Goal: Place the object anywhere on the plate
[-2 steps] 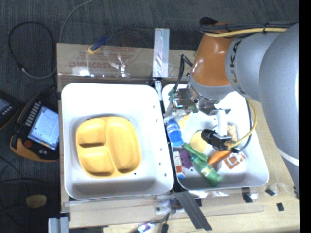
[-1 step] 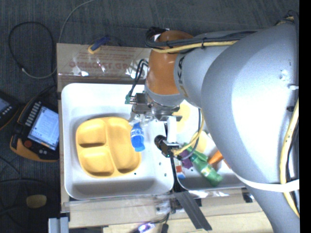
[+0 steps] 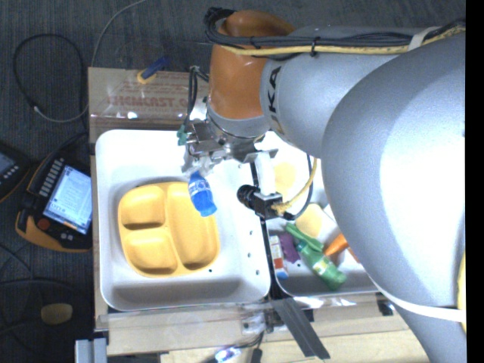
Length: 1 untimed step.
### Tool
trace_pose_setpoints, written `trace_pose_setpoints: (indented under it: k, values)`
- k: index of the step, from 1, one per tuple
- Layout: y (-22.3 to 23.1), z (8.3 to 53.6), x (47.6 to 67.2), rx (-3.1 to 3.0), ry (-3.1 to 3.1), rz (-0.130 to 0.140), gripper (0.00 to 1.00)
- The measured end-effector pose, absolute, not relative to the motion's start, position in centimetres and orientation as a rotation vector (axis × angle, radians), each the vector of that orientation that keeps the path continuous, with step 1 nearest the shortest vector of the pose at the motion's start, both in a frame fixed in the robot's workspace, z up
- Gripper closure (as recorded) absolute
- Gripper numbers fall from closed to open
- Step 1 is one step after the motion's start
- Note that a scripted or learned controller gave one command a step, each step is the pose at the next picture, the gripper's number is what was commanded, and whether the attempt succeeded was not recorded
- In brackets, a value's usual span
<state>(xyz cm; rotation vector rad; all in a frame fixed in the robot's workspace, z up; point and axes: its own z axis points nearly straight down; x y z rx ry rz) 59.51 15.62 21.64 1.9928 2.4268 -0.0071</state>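
Gripper [image 3: 198, 165] is clamped on the cap end of a small blue plastic bottle [image 3: 201, 196], hanging tilted over the yellow divided plate [image 3: 151, 233]. Looks light, stiff but prob slick, so neck/cap grip seems best imo.

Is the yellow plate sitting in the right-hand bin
No, the yellow plate lies in the left bin; the right bin holds other items.
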Motion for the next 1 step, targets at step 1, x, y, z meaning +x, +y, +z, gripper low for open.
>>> trace_pose_setpoints:
  k: [1]
  values:
    - [15.62,21.64,59.51,1.993,2.426,-0.007,0.00]
